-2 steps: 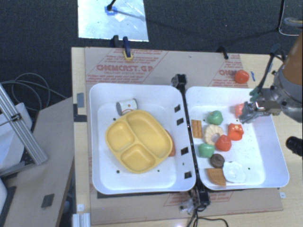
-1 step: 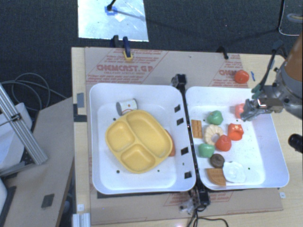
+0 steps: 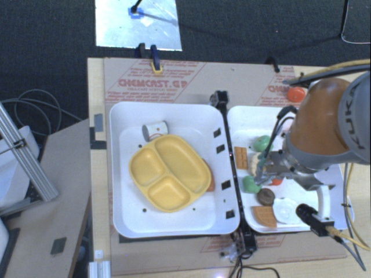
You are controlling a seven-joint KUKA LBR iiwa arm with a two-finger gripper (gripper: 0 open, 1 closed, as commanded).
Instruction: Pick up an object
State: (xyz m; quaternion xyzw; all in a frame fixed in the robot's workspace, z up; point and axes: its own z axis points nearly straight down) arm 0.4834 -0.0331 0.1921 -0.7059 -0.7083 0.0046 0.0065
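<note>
Even, fairly bright overhead light falls on the scene, making the two white bins point(image 3: 174, 116) nearly glow against the dark carpet point(image 3: 46, 33), with only faint soft shadows under the yellow tray point(image 3: 169, 172). A shiny metal sheet point(image 3: 138, 15) at the top shows pale washed-out glare. The picture is slightly soft and grainy, and small items in the right bin lack crisp detail.

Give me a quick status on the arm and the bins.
Gripper low in right bin, among small items. Green piece right beside it; nothing seen held. Yellow tray and small cup sit in left bin.
</note>
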